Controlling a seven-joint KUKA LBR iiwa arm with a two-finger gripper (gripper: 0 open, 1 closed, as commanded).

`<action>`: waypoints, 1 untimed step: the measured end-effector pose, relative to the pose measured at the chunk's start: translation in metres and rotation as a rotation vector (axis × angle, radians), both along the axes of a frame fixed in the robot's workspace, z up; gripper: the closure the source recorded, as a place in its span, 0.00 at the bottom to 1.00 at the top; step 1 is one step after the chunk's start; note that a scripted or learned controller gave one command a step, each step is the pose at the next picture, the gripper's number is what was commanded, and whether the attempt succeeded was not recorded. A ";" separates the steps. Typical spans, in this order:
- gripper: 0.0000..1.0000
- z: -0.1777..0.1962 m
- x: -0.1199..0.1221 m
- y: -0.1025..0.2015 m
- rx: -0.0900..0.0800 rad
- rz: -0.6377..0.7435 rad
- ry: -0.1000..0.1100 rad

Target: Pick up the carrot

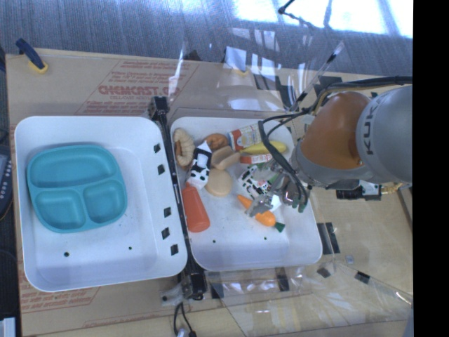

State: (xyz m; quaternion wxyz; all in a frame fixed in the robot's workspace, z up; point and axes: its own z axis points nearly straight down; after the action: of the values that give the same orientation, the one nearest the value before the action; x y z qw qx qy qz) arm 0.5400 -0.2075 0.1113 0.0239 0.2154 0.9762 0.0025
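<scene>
The carrot [266, 218] is a small orange piece with a green tip, lying on the floor of the right bin [231, 253] near its right side. My gripper [268, 202] hangs low over it, reaching in from the right, with its metal tip right above the carrot's upper left end. A second bit of orange [243, 201] shows just left of the gripper tip; I cannot tell whether it belongs to the same carrot. The gripper's own body hides whatever lies directly beneath it.
The right bin also holds an orange-red bottle [196, 208], a black-and-white cow toy [201, 167], a beige disc [219, 182], a banana [268, 147], a ketchup bottle [242, 138] and a bagel [184, 147]. A teal divided tray [76, 186] lies in the left bin [105, 258].
</scene>
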 end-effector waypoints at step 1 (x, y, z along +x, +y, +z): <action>0.00 -0.002 0.002 -0.001 -0.001 -0.008 0.003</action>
State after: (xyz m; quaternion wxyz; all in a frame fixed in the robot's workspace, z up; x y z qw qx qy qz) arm 0.5422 -0.2082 0.1097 0.0227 0.2194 0.9754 0.0018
